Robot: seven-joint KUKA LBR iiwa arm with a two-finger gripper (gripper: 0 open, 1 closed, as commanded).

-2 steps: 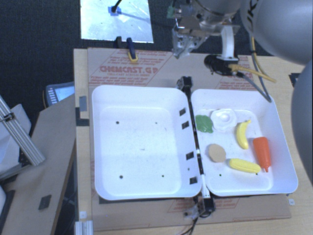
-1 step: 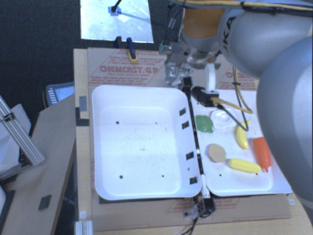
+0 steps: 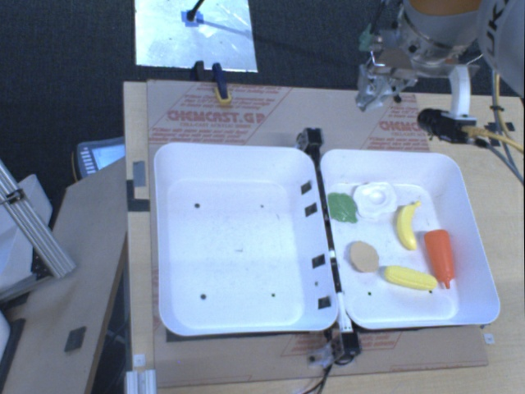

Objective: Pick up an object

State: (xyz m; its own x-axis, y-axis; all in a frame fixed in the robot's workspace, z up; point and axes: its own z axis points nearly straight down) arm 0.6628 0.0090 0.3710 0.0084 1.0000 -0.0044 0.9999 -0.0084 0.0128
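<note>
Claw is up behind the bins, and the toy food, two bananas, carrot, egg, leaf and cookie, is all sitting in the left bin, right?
Not quite. The camera view shows the food in the right bin, not the left bin: two bananas, carrot, egg, leaf and cookie. The claw is indeed up behind the bins.

**A robotics lab, not a kitchen**

The counter is a plywood board stamped with a red trade name, and two shallow white bins are fastened on it side by side. Behind the bins a clamp grips the board's edge. Left of them leans an aluminium rail. Loose cables trail at their right.
</note>
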